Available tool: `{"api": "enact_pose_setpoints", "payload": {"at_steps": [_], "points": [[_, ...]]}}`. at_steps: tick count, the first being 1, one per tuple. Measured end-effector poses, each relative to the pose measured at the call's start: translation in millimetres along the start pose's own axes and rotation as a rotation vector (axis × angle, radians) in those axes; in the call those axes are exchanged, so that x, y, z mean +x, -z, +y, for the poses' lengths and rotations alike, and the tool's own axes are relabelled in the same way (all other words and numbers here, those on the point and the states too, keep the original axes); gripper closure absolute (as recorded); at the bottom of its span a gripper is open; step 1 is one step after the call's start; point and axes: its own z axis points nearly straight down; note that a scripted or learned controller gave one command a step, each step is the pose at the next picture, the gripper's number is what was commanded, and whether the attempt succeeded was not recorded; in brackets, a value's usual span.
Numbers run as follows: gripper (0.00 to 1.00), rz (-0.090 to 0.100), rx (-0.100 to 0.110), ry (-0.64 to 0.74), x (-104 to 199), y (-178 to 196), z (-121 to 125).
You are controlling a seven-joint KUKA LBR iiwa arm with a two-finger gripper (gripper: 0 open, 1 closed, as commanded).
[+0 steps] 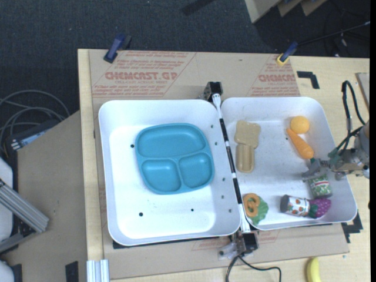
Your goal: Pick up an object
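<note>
The right bin (276, 107) holds several toy foods. A tan wooden piece (246, 145) lies at its left. An orange ball (299, 124) and a carrot (301, 145) lie at the back right. Along the front lie a pretzel on a green leaf (254, 207), a red-and-white bottle (295, 205) and purple grapes (321, 207). A small green-labelled can (321, 187) stands by the right wall. My gripper (315, 169) reaches in low from the right edge, between the carrot's tip and the can, close above the can. Nothing shows held in it.
The left bin (117, 122) holds a blue divided plate (174, 157). A black clamp (213, 89) sits at the back where the two bins meet. Cables (351, 107) hang beside the right bin's right wall. A yellow object (313, 269) lies on the bench in front.
</note>
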Motion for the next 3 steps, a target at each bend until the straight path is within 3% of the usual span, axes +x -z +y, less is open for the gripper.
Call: {"api": "enact_pose_setpoints", "payload": {"at_steps": [1,2,3], "points": [[0.00,0.001,-0.001,0.002,63.0,-75.4,0.5],[0.00,-0.003,-0.005,0.000,-10.7,-11.1,69.2],[0.00,0.001,0.001,0.002,22.0,-75.5,94.4]]}}
